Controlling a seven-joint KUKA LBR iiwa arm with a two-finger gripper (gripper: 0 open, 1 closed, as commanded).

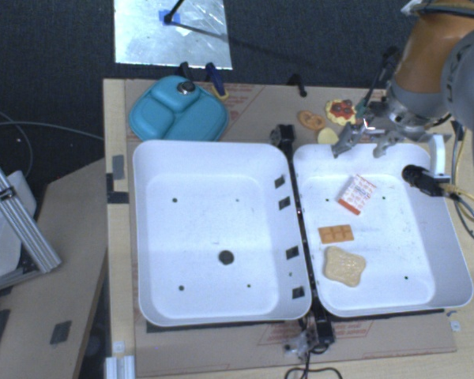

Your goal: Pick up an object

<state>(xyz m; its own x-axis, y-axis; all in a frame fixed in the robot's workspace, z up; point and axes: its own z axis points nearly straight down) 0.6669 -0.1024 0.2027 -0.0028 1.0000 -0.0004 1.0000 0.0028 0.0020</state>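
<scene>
Camera view: looks down at a slant on the bench (182, 346) with two shallow white bins side by side.
Arm: the grey arm with an orange band (434, 50) enters at the upper right of the frame.
Gripper: the gripper (362, 140) hangs over the far rim of the right bin, upper right of centre; its two fingers (344, 144) are spread wide apart with nothing between them.
Right bin: the right white bin (450, 283) holds three things, all lying apart from each other and below the gripper in the frame.
Packet: a small white and red paper packet (356, 193) lies near the bin's middle, closest to the gripper.
Cracker: an orange rectangular cracker (336, 233) lies below the packet.
Bread piece: a pale tan lumpy bread-like piece (344, 266) lies lower still, towards the near rim.
Left bin: the left white bin (154, 172) has a small dark round spot (226, 257) on its floor.
Beyond the bins: a teal plastic divided tray (178, 110) lies on the bench at upper left; small orange, red and yellow toy food pieces (329, 118) sit just left of the gripper.
</scene>
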